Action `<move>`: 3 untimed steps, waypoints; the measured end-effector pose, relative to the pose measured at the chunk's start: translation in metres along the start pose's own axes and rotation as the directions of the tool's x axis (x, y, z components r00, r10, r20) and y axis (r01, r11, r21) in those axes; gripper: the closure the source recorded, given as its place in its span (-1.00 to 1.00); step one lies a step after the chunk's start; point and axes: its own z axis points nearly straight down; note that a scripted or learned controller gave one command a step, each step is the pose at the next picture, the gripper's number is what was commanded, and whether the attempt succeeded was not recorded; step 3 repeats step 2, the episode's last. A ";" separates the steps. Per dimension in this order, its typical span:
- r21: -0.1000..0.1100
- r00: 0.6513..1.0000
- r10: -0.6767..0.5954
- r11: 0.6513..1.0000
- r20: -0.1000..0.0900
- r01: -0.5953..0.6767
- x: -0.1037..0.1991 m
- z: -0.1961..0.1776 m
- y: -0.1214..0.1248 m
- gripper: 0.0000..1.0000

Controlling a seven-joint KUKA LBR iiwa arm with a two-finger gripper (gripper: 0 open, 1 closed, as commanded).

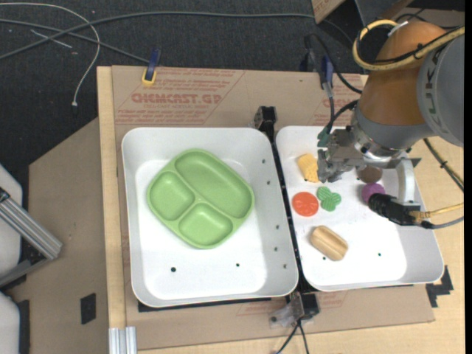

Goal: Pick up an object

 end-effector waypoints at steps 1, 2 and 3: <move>0.000 1.000 0.000 1.000 -0.001 0.000 0.044 0.006 0.020 1.00; 0.001 1.000 -0.001 1.000 -0.001 0.001 0.101 0.005 0.025 1.00; 0.001 1.000 -0.001 1.000 -0.001 0.001 0.101 0.005 0.025 1.00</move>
